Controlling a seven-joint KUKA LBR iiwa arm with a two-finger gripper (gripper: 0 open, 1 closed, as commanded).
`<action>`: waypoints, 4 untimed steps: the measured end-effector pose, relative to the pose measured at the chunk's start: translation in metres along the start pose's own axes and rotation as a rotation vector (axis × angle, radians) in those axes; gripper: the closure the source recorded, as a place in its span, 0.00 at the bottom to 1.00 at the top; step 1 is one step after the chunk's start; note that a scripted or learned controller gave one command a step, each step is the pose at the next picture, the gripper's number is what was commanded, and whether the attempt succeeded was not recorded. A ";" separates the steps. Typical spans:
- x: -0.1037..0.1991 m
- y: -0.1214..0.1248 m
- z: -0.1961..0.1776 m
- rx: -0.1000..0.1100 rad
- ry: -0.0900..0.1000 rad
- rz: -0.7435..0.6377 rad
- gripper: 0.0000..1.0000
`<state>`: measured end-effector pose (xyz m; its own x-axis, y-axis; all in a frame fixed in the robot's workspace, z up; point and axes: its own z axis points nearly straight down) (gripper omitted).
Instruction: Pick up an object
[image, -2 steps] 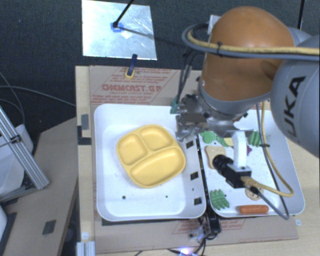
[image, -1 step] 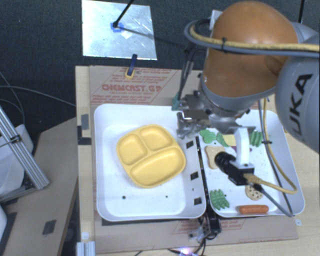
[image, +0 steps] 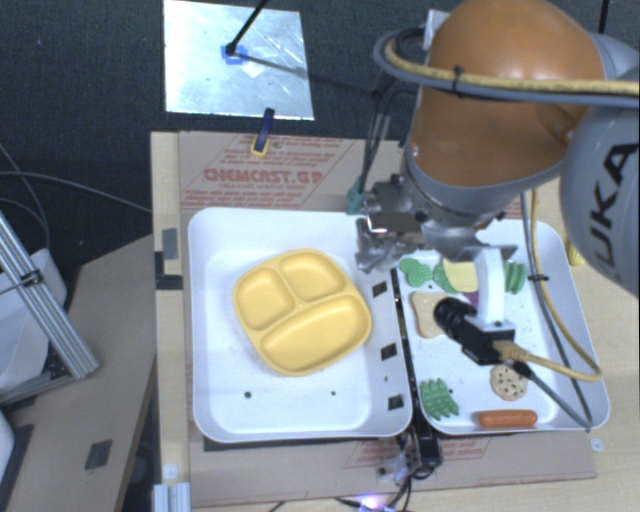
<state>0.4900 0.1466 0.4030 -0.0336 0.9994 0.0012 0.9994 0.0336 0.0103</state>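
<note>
The right bin (image: 592, 392) holds several toy foods: a green leaf (image: 413, 270), a yellow slice (image: 461, 275), a green strip (image: 515, 277), a tan toast piece (image: 426, 313), a cookie (image: 508, 382), a green sprig (image: 438, 398) and an orange sausage (image: 507, 419). A yellow divided plate (image: 302, 310) lies in the left bin (image: 205, 340). My gripper (image: 372, 245) hangs over the far end of the divider between the bins, just left of the green leaf. The large orange and grey arm hides the back of the right bin.
Both bins rest on a cardboard sheet (image: 270, 175). A small blue and yellow tool (image: 263, 133) lies at its far edge, beyond it a shiny foil sheet (image: 238, 55). An aluminium frame (image: 40, 300) stands at the left.
</note>
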 end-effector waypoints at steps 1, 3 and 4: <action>0.000 0.001 -0.011 -0.002 0.000 -0.006 1.00; 0.000 0.002 -0.032 -0.006 0.000 -0.018 1.00; 0.000 0.003 -0.043 -0.009 0.000 -0.023 1.00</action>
<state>0.4928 0.1461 0.4463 -0.0569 0.9984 0.0004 0.9982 0.0569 0.0193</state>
